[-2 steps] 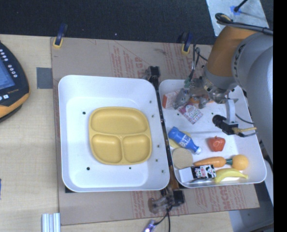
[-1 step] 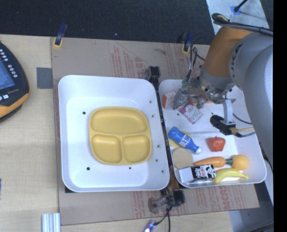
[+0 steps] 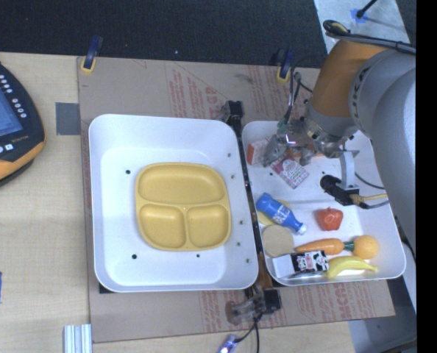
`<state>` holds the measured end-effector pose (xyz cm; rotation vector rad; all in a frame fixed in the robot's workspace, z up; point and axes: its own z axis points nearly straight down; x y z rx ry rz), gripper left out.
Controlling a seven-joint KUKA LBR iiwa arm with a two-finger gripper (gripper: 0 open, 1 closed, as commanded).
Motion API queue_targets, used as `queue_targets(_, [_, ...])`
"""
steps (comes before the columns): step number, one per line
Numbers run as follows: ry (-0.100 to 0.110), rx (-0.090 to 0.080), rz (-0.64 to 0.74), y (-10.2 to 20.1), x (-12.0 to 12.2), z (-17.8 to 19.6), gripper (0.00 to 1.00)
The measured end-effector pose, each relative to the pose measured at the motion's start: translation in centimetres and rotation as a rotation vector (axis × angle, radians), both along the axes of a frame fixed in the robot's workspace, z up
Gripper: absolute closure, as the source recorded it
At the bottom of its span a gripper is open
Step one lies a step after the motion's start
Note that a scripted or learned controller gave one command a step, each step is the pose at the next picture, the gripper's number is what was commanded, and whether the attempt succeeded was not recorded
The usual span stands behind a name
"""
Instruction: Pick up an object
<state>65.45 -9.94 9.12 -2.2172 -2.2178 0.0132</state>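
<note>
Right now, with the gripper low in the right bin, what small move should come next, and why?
Probably lift straight up a little. The gripper sits low at the far end of the right bin, over a small packet, and the view does not settle whether anything is caught. A short lift would show it.

**A:** What is the robot's arm [image 3: 384,101] looking like?

**B:** It is showing a broad, smooth, rounded grey casing. Toward the wrist, an orange band [image 3: 343,68] is wrapping around it.

**A:** And below that band?

**B:** The body is narrowing into a grey wrist section. Thin dark cables [image 3: 293,98] are running just beside the band. Beneath the wrist, the gripper [image 3: 286,147] is appearing as a cluster of small metallic and dark parts, too fine to make out clearly.
</note>
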Motion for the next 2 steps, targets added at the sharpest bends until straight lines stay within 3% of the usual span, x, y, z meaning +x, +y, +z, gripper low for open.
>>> queue_targets(2, [0.001,-0.001,0.0,0.22,-0.02,0.01,0.0])
